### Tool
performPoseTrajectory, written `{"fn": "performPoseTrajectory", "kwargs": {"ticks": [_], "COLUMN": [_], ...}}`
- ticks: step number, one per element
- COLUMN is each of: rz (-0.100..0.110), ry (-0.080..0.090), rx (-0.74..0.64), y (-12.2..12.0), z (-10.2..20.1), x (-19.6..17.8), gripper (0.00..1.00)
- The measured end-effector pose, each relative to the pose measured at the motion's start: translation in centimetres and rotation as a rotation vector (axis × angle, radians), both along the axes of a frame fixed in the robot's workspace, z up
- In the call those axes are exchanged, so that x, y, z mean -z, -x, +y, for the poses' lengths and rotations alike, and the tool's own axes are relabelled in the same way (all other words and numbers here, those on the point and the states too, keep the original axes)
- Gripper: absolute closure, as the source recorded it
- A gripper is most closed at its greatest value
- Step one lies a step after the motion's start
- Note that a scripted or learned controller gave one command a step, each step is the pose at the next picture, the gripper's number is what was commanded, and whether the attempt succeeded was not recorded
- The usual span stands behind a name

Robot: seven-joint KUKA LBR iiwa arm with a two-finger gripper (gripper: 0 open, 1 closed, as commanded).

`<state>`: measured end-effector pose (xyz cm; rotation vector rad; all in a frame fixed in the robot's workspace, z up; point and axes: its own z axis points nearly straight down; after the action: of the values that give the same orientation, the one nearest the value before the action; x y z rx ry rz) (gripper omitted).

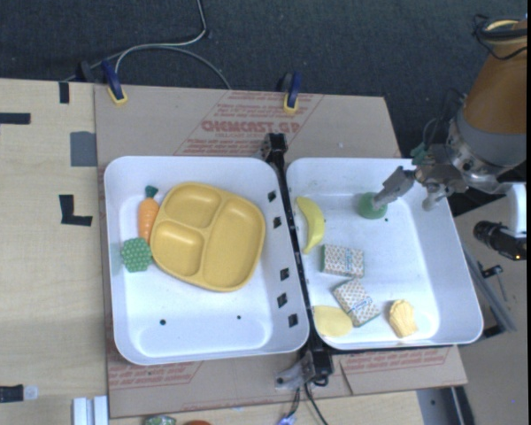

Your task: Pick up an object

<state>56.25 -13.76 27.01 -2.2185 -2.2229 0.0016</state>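
Note:
My gripper (411,193) hangs over the far right part of the right bin (442,264), open, with nothing between its fingers. Its left finger (391,188) ends just beside a small green round object (369,207) on the bin floor. A yellow banana (312,222) lies by the bin's left wall. Two patterned packets (343,259) (357,301) lie mid-bin. In the near part sit a flat yellow piece (333,322) and a small yellow toy (404,318).
The left bin (195,326) holds a yellow divided plate (208,235), a toy carrot (147,217) and a green textured ball (135,255). A black divider strip (288,255) runs between the bins. Clamps and a cable lie at the bench's far edge.

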Motion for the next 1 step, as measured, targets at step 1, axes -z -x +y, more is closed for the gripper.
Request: {"fn": "performPoseTrajectory", "kwargs": {"ticks": [1], "rz": [0.004], "ry": [-0.001], "rx": [0.000], "y": [-3.73], "z": [1.49], "x": [13.66], "gripper": [0.00]}}
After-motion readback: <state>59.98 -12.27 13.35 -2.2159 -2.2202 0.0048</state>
